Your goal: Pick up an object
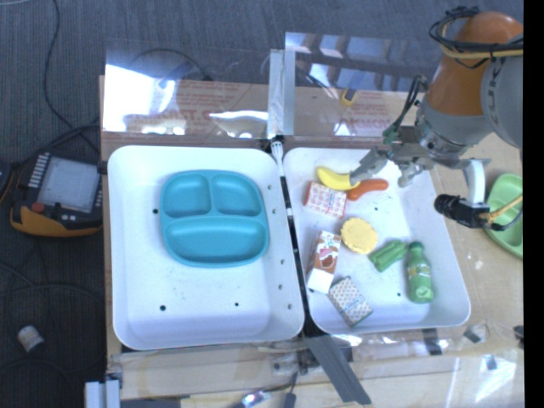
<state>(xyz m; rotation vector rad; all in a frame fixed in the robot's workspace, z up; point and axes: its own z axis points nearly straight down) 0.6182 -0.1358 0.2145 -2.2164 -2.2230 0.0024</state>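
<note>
Two shallow white bins sit side by side on the tabletop (pixel 493 279), their glossy plastic walls meeting along a central seam. Left bin (pixel 136 313): one turquoise divided plate (pixel 212 218), smooth moulded plastic with three rounded compartments, lying flat near the middle, probably set there as a drop-off spot. Right bin (pixel 442 313): a loose scatter of small toy foods, seemingly tipped in as candidates for the pick. Working rightward: a flat carton with brown and white print (pixel 324 262); a patterned grey packet (pixel 350 301) at the front wall; a red-and-white checked box (pixel 325 200); a curved yellow banana (pixel 334 178) near the back wall; a round yellow piece (pixel 359 235) with a scalloped rim; an orange carrot-like piece (pixel 369 188) touching the banana's tip; a short green cylinder (pixel 388 254) lying tilted; a green bottle (pixel 418 273) on its side. The gripper (pixel 398 161), metallic grey below the orange band, hangs over the bin's back right part, just above the carrot-like piece, apparently poised to descend on it or the banana. Whether the fingers stand apart or together cannot be told from this angle; nothing is visibly held between them. Far right, a green item (pixel 508 215) rests off the bins.
</note>
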